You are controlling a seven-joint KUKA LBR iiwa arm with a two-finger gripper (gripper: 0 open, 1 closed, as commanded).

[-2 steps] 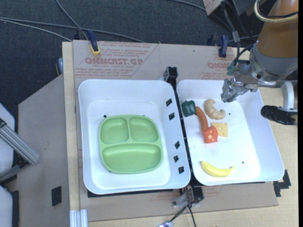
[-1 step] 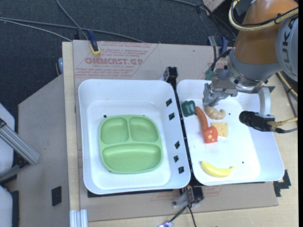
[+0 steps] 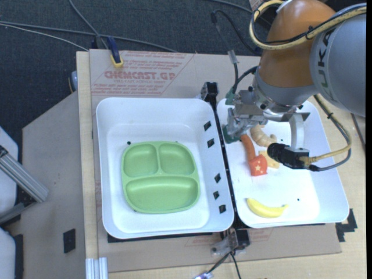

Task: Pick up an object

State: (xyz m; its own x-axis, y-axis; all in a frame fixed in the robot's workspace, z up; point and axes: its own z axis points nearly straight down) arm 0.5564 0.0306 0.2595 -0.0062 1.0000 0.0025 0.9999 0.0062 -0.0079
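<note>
The claw (image 3: pixel 239 125) hangs low over the right bin, close to the toy food.

The tabletop (image 3: pixel 145 68) is flat brown board with red print on it. Two smooth white bins sit side by side on it. The left bin (image 3: pixel 110 156) has a shiny green plate (image 3: pixel 160 176) with three rounded parts. The right bin (image 3: pixel 325 202) has a long orange carrot (image 3: pixel 249 147), a red strawberry (image 3: pixel 258 166), a curved yellow banana (image 3: pixel 266 208) and a bumpy tan piece (image 3: pixel 260 136). The claw is at the top left of the right bin, just beside the carrot's top end. I cannot tell if the claw is open or closed, or if it has anything.
</note>
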